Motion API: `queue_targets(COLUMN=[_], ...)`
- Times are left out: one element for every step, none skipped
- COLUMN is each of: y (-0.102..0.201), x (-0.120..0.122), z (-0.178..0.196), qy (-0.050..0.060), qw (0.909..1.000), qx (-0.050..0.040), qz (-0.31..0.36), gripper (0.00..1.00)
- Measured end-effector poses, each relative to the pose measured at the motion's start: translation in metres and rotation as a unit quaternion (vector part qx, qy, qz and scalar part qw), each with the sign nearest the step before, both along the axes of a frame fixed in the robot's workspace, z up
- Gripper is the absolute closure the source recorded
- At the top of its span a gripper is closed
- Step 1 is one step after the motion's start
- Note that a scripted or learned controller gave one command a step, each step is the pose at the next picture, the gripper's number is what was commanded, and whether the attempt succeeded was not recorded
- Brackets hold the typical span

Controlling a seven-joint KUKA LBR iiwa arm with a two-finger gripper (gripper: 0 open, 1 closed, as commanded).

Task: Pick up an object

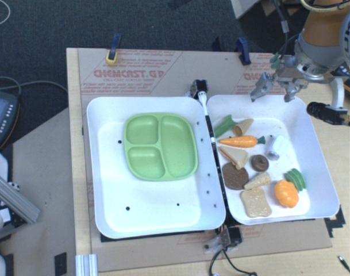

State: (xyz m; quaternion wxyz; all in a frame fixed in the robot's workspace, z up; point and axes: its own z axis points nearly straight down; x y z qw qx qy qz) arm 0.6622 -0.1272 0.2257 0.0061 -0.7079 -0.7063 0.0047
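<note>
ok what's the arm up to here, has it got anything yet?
Not yet. The gripper hangs open and holds nothing, above the far edge of the right bin. That bin holds the toy food, including a carrot, an orange and a slice of bread. The left bin holds a green divided plate.

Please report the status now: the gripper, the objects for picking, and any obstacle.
Two-finger gripper open, above right bin's far rim, holding nothing. Toy foods, including orange plastic carrot, untouched in right white bin. Nothing in the way.

Looked like a robotics lab: clamped cardboard-covered bench (163, 68), two white bins (106, 211) of toy food (255, 171), loose cables (25, 88), dark carpet (77, 10).
</note>
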Motion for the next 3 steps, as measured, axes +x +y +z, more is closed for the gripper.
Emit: queue_targets(y=[0.000,0.008,0.000], x=[0.003,0.000,-0.003], z=[0.009,-0.037,-0.096], qy=[-0.007,-0.005,-0.005], qw=[1.0000,1.0000,1.0000], qx=[-0.0010,-0.0004,-0.0006], qz=[0.001,0.002,0.001], gripper=[0.00,0.00,0.00])
